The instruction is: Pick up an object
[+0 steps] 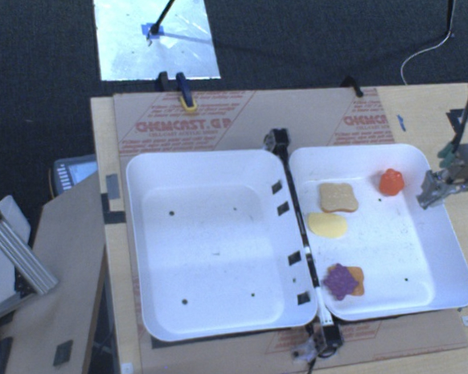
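The right bin holds several small objects. A tan toast-shaped piece lies near its left wall, with a pale yellow oval piece just below it. An orange-red rounded object sits toward the back right. A purple piece rests on an orange one near the front left. My gripper hangs at the bin's right rim, right of the orange-red object, apart from every piece. Nothing shows between its fingers.
The left bin stands beside the right one, with black clips along the shared rim. Both rest on a cardboard sheet on the bench. A shiny metal plate lies behind, and a cable hangs at the back right.
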